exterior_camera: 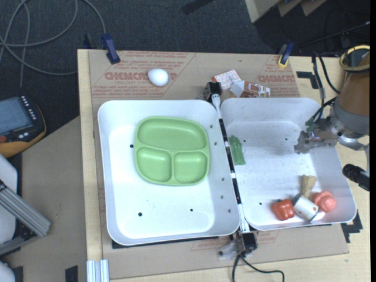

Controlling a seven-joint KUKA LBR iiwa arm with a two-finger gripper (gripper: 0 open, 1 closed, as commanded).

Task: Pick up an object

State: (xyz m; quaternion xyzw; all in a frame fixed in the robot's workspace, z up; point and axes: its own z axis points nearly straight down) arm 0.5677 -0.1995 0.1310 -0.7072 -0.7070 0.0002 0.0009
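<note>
While I watch from the console, the biggest things on the bench are the two white bins: the left bin [117, 157] carries a green divided tray [171, 150], and the right bin [264, 175] holds everything worth picking. My arm [352, 98] hangs over the right bin's far right rim, with the gripper [306, 141] low near the wall and well apart from any object; nothing sits in it, and I cannot tell how wide it stands (the angle hides that). A green strip [237, 150] lies flat against the left wall of that bin, so a descent there risks striking the divider or skidding off a thin, flat target. The likelier targets are huddled in the near right corner: a white cylinder [306, 208] touching a red piece [283, 210] on one side and a pinkish-red piece [325, 201] on the other, with a tan lump [308, 184] just behind. I judge that crowding to be the main hazard: a closing grasp could shove neighbours aside, catch two at once, or jam against the bin's corner wall. A white egg-like ball [157, 76] rests outside both bins.
</note>
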